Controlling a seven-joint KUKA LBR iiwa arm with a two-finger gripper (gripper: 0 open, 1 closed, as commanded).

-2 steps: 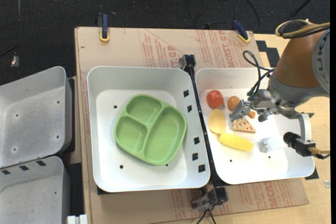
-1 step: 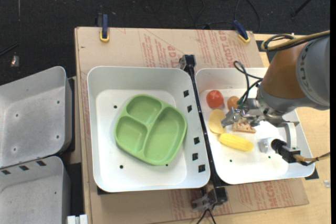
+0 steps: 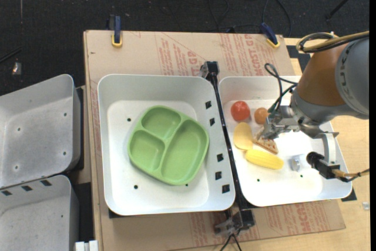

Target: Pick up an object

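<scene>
The fingers (image 3: 271, 131) sit low over a brown-crusted pizza-slice toy (image 3: 265, 141); whether they are clenched I cannot tell. Just beside the slice lie a yellow plastic corn cob (image 3: 264, 158), a pale yellow chip-shaped piece (image 3: 242, 136) and a red tomato (image 3: 239, 109). Such crowding could make a grasp slip or snag a neighbour.

green divided plate (image 3: 168, 144); white bins (image 3: 111, 126); red tomato (image 3: 239, 109); orange ball (image 3: 261, 115); yellow corn (image 3: 264, 159); pale yellow chip (image 3: 242, 136); tan pizza slice with red specks (image 3: 266, 143); brown cardboard with red lettering (image 3: 170, 56).
</scene>
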